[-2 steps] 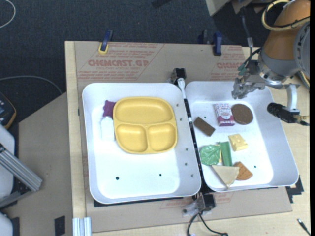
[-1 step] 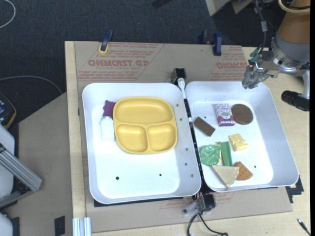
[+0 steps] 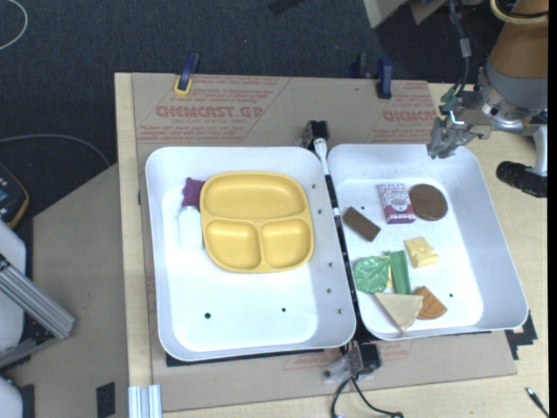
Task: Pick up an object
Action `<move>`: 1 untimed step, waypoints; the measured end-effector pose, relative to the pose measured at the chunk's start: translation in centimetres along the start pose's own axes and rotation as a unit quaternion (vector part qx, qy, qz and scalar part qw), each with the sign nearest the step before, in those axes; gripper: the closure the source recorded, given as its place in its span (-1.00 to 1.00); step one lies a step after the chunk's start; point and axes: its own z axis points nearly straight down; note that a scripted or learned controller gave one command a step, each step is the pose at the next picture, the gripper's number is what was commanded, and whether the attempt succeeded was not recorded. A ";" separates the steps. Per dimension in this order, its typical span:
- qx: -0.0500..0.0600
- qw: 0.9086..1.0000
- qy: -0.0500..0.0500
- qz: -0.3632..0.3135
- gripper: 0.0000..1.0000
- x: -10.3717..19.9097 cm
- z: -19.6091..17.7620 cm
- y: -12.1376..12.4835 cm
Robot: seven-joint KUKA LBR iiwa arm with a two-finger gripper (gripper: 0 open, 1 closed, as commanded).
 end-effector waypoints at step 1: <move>0.004 1.000 0.002 -0.001 1.00 3.6 0.5 -2.6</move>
